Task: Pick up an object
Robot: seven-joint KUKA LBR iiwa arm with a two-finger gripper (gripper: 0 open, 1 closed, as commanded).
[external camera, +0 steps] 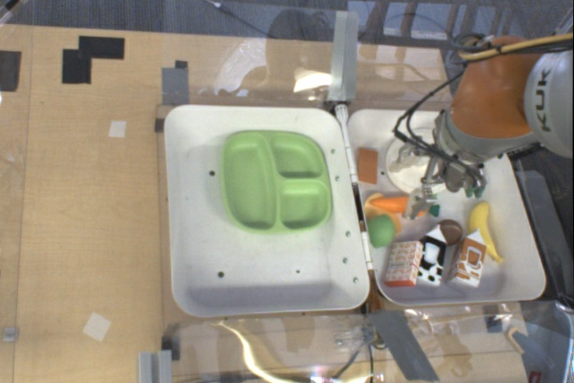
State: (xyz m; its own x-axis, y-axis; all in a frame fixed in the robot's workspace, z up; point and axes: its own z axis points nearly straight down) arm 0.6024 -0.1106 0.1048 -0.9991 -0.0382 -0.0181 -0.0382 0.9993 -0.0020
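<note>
The carrot (387, 204) lies at nine o'clock in the right bin (529, 282), just beside our gripper (421, 204), whose jaws' state we cannot tell, and crowding toys risk a fumbled grasp.

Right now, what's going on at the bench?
The arm reaches in from the right, its end effector low over the right bin, beside the carrot. Nothing shows between its fingers, so no pick is confirmed. That bin also holds a banana, a green ball and small cartons. The left bin holds a green divided plate.
</note>
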